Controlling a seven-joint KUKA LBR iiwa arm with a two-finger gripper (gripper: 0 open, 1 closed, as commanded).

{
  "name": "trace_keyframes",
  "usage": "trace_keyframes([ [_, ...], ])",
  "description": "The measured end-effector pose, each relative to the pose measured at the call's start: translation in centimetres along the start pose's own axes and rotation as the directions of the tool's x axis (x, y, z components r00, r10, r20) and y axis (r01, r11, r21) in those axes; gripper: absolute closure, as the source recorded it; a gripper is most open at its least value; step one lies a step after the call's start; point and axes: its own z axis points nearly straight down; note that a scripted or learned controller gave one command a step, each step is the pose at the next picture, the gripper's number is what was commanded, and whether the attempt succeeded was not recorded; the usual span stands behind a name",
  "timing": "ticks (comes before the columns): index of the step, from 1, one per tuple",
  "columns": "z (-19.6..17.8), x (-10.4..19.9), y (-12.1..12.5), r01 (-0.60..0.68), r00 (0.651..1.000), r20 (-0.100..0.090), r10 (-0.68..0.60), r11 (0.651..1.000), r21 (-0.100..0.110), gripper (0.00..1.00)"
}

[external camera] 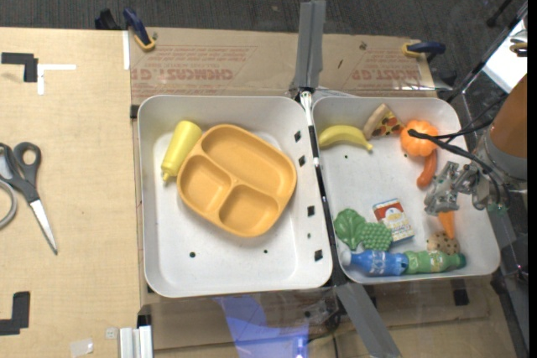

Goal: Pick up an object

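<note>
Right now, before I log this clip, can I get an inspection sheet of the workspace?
Surface: bench bearing two white bins side by side, left bin and right bin.
Job's things: right bin holds banana, pizza slice, orange, carrot, small box, green toy, blue bottle, green bottle. Left bin holds orange tray and yellow bottle.
Clutter: scissors on the bench, left of the bins.
Grippers: gripper low over the right bin's right side; nothing seen between it.
Cables: black cable running to the wrist.
Surroundings: blue clamps on cardboard behind the bins.
</note>
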Motion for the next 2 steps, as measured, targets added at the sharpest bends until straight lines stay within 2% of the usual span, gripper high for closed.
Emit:
trace_keyframes([
  [1, 0.0, 0.0, 0.0, 0.0, 1.0, 0.0, 0.0, 1.0, 0.0, 0.0],
  [2, 2.1, -0.2, 0.0, -0.057, 0.998, -0.01, 0.057, 0.998, 0.0, 0.0],
])
